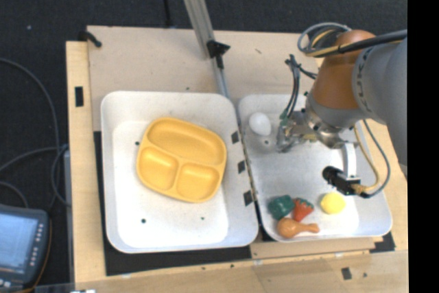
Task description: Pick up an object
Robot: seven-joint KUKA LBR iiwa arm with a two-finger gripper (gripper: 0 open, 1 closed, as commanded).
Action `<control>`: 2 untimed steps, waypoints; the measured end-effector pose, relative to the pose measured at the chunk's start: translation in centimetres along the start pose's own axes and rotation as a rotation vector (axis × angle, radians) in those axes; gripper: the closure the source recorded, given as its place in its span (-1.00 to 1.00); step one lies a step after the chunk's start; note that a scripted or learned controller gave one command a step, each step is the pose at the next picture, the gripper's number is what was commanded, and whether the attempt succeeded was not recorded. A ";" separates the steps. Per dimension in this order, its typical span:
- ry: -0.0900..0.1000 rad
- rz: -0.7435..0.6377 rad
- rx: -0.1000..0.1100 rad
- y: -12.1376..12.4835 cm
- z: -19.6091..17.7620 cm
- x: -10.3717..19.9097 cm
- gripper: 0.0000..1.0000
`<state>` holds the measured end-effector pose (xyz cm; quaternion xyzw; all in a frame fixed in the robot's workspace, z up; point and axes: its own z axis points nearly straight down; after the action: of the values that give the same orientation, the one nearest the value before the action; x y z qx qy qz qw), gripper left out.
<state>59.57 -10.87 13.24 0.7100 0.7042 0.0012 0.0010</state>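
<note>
Now the end effector (287, 137), grip unreadable from here, hovers just beside the white egg (259, 123); that round shell could easily roll away.

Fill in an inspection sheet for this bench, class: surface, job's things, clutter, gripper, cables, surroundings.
Surface: wooden bench bearing left bin and right bin.
Job's things: white ball, yellow ball, green toy, red toy, orange toy, all in right bin.
Clutter: yellow divided tray in left bin.
Gripper: gripper beside white ball, holding nothing visible.
Cables: on arm and floor.
Surroundings: metal post, dark floor.
</note>
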 end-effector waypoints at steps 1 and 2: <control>-0.001 -0.002 -0.003 -0.1 -4.4 -0.4 1.00; -0.001 -0.010 -0.003 0.0 -8.8 -0.4 1.00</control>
<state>59.57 -11.25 22.05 0.7064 0.7078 0.0019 0.0027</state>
